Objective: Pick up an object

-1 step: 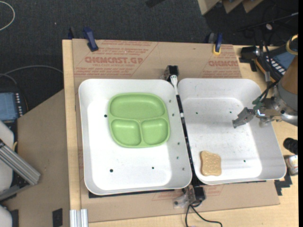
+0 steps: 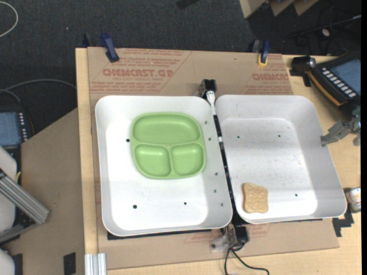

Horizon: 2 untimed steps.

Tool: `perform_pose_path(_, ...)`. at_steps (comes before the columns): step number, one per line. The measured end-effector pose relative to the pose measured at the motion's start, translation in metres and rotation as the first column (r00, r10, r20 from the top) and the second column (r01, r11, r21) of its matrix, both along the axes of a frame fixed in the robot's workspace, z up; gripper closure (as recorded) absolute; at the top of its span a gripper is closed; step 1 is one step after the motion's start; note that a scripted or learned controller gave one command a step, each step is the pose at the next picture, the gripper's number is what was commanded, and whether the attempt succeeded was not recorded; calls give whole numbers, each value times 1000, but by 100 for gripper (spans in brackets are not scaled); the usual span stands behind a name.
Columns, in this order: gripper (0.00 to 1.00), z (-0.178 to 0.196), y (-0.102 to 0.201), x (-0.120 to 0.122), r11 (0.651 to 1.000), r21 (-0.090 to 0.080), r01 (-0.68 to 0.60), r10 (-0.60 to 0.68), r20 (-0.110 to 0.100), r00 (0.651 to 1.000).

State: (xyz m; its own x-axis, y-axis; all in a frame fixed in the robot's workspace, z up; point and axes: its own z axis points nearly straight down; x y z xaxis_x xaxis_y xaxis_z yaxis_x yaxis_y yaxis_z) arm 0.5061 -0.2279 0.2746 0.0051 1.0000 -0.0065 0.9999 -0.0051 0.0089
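Two shallow white bins sat side by side on a cardboard sheet (image 2: 172, 67) with red lettering, which lay on the counter (image 2: 69, 153). In the left bin (image 2: 114, 211) we saw a pale green divided plate (image 2: 168, 145) with one long compartment at the far side and two smaller ones nearer us; it lay flat in the far half of that bin. In the right bin (image 2: 304, 153) a tan slice of toast (image 2: 255, 198) lay flat near the front left corner, close to the wall shared with the left bin and well apart from the plate. A grey gripper (image 2: 339, 132) showed at the right edge, just beside the right bin's outer rim and far from the toast. We could not tell whether its jaws stood wide or narrow, and we saw nothing between them. Two blue clamps (image 2: 109, 47) pinned the cardboard's far edge.
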Motion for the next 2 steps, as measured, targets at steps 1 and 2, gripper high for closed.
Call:
perform_pose_path(1,0,160,3,-27,1000,-3,-6,6,12,1000)
perform_pose_path(2,100,160,3,-26,1000,1,-7,7,-3,1000)
